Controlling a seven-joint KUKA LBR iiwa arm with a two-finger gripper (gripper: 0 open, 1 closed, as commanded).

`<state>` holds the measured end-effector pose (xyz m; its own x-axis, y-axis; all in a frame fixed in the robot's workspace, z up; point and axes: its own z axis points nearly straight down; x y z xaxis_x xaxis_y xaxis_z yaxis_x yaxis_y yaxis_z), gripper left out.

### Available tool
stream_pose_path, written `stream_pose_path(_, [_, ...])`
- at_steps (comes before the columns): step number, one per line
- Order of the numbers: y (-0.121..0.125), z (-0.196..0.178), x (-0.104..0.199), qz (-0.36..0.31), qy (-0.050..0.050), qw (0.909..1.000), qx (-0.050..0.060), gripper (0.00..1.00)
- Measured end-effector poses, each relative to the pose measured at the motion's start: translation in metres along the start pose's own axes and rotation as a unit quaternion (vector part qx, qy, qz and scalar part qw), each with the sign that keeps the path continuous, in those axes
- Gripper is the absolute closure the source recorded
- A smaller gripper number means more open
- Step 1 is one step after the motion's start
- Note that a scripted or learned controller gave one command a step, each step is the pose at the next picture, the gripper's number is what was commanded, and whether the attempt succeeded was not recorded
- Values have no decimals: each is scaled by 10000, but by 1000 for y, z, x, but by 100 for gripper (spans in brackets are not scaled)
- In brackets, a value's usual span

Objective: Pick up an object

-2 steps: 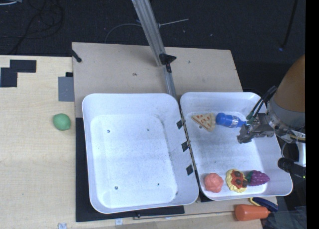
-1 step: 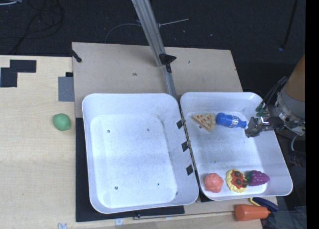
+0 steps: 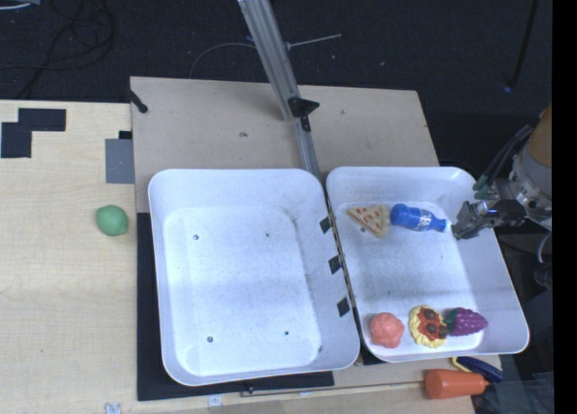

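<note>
A green ball (image 3: 112,220) is lying on the worktop (image 3: 54,277) beside the left bin (image 3: 236,277). In the right bin (image 3: 424,268), a blue bottle (image 3: 417,218) is resting beside a wedge (image 3: 369,218); toy foods (image 3: 430,325) are sitting along the front wall. The claw (image 3: 471,220) is hovering over the right rim; its grip cannot be told.

no readable text, labels or numbers
</note>
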<state>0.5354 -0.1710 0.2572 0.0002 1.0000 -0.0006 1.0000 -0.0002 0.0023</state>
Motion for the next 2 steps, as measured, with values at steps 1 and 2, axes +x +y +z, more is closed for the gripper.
stream_pose_path(1, [-2,7,61,-22,7,10000,17,100])
stream_pose_path(2, [-11,1,112,-21,8,10000,13,100])
